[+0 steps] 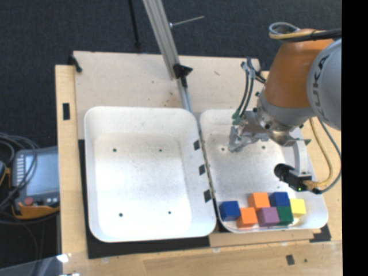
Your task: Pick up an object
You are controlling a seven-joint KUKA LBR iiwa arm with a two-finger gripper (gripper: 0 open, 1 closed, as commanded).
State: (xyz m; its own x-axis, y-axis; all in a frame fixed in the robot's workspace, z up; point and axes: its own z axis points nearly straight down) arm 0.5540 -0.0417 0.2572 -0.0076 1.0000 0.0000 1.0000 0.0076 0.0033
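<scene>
Camera view. Nearest the camera, along the near wall of the right bin (221,154), sits a tight cluster of small blocks: a blue block (229,209), an orange block (248,216), a purple block (268,215), a green block (285,214), a yellow block (298,206), with a second orange block (259,199) and a second blue block (280,198) just behind them. The left bin (144,171) lies beside it, rims touching.

Step in hand, judged: approach; nothing is picked yet. The gripper (237,144) hangs over the far half of the right bin, well apart from the cluster, with bare bin floor beneath it. No block is between its fingers; whether they are spread or closed cannot be told.

Next move calls for travel toward the near wall, then a descent onto an edge block, since the packed neighbours leave little finger room.

Arm pose: the grey arm (322,91) enters from the right, orange band (290,73) above the wrist, tool pointing down and slightly left.
</scene>
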